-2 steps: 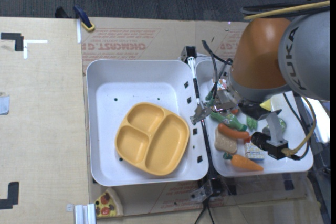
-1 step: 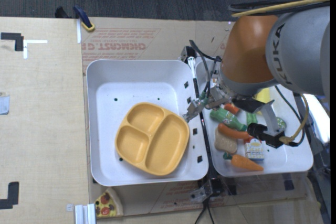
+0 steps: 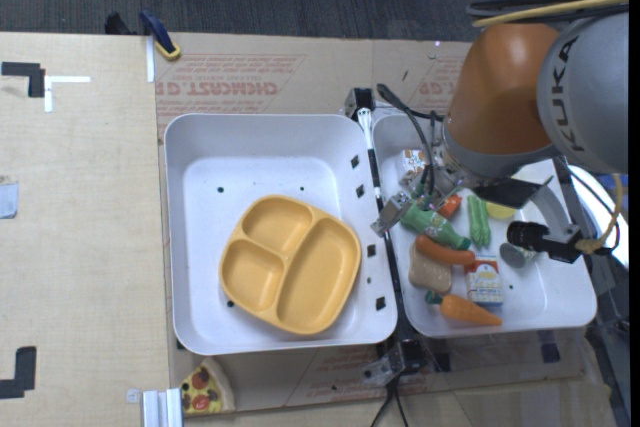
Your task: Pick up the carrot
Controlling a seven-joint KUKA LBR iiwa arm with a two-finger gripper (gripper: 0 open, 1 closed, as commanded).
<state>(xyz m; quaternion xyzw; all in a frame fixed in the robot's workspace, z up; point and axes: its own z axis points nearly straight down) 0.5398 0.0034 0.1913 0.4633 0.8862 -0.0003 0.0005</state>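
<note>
Here the carrot (image 3: 468, 309) lies in the right-hand bin (image 3: 560, 315), close to its near rim and toward the near-left corner. Its long axis runs roughly along that rim, the thick end pointing to the divider between the bins and the tapered tip to the right, dipping slightly nearer. The gripper (image 3: 432, 183) sits above the far-left part of the same bin, largely masked by the orange band (image 3: 500, 85) of the arm; whether it is wide or narrow cannot be judged, and nothing is seen held in it. The carrot therefore lies nearward of the gripper and slightly right of it, with other toy foods between: a green bottle-like item (image 3: 437, 226), a second orange piece (image 3: 446, 252), a bread slice (image 3: 430, 272) and a small carton (image 3: 485, 280) just beside the carrot. A descent would probably need to close across the carrot's short axis. The left-hand bin (image 3: 200, 145) carries a yellow divided plate (image 3: 290, 263).
</note>
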